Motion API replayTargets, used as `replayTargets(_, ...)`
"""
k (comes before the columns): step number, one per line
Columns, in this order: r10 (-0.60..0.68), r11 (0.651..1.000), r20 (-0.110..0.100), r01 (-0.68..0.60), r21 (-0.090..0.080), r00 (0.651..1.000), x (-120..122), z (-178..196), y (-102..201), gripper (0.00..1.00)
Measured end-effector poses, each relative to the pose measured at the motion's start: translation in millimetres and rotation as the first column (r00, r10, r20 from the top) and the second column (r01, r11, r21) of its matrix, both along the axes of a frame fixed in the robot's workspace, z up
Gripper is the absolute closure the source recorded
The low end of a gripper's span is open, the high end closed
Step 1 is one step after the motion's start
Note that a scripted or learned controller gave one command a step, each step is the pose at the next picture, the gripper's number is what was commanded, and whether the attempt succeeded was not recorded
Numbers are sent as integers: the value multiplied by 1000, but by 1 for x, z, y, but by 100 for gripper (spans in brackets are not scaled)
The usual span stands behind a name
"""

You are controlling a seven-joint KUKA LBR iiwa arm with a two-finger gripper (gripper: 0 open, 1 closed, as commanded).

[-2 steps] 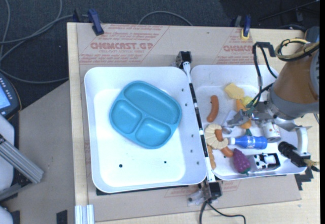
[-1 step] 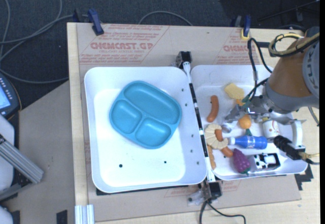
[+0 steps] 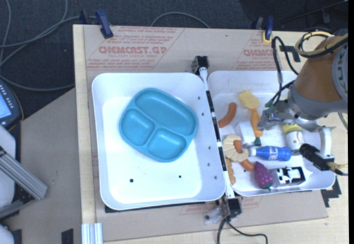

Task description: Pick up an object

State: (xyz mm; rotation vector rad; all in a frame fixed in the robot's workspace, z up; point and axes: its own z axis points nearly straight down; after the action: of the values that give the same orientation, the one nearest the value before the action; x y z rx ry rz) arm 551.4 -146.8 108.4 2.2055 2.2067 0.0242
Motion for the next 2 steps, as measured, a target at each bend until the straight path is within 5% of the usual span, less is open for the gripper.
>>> replayTargets(1, 0, 1000, -4, 0, 2, 1000, -1, -2, 1, 0)
replayTargets(2, -14, 1000, 1, 14, -18, 1000, -31, -17, 20, 0)
